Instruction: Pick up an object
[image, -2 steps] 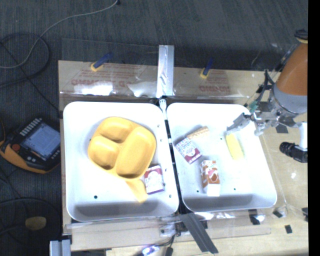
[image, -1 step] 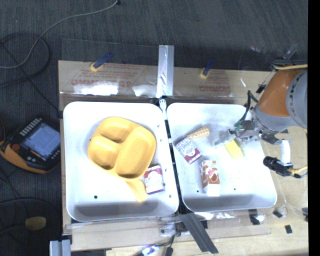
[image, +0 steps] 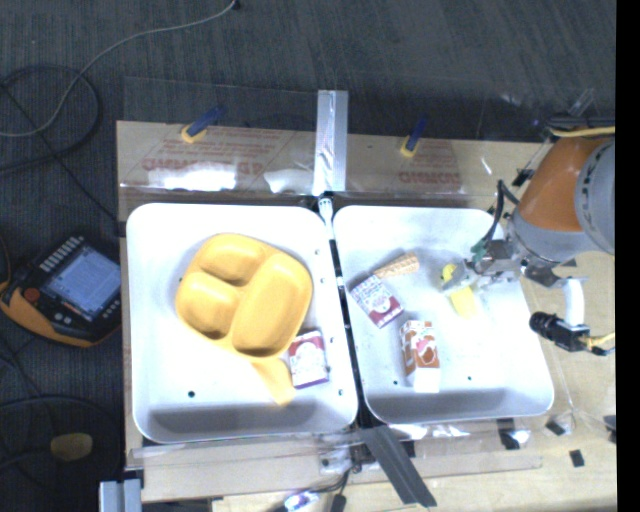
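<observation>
My gripper (image: 484, 266) hangs low over the right side of the right bin (image: 500, 400), below the arm's orange band (image: 553, 196). A small yellow block (image: 462, 300) lies just below and left of it. A tiny yellow piece (image: 449, 272) sits right at the gripper's left side; whether they touch is unclear. Further left in this bin are a tan wafer-like bar (image: 398, 266), a red-and-white carton (image: 375, 298) and a brown-and-white carton (image: 422, 355). The left bin (image: 160, 400) holds a big yellow lumpy object (image: 240, 292) and a small pink carton (image: 308, 360).
A divider rim (image: 340, 300) runs between the two bins. A black cylinder part (image: 555, 330) sticks out at the right bin's right edge. A control pendant (image: 72, 288) lies on the floor to the left. Blue-yellow clamps (image: 202, 123) hold the back board.
</observation>
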